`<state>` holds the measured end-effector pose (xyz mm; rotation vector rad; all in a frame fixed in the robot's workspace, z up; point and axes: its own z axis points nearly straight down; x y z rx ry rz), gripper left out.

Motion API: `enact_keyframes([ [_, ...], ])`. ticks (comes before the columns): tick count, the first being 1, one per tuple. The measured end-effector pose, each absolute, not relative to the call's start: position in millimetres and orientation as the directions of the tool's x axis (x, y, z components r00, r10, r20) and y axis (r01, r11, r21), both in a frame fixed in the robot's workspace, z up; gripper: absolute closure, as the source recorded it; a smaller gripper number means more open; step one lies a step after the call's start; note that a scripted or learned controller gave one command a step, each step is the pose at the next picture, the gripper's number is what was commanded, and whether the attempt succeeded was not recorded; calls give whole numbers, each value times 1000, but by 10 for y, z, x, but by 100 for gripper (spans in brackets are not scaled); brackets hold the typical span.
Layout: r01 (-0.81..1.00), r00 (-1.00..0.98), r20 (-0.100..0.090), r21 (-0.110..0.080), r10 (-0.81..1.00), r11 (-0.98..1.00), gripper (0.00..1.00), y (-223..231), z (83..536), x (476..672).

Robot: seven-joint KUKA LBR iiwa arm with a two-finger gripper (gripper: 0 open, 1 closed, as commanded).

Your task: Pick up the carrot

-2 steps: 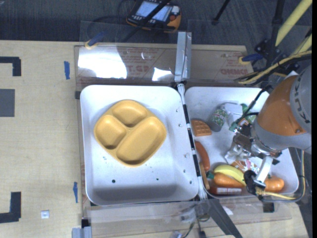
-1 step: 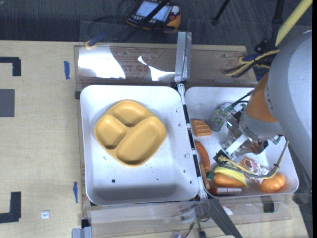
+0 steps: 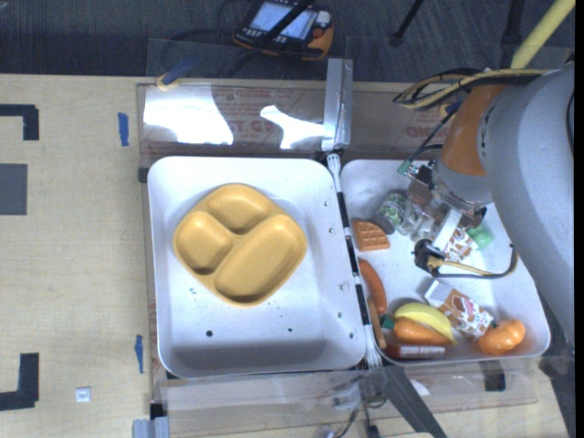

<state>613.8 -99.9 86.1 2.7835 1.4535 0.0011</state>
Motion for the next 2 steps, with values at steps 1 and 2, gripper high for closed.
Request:
enact_keyframes([
  [1,911,412,-1,0,911,-412,100,-810,1847,6312],
  [2,974,228,1,-6,974,-228,100,-113,1841,5737],
])
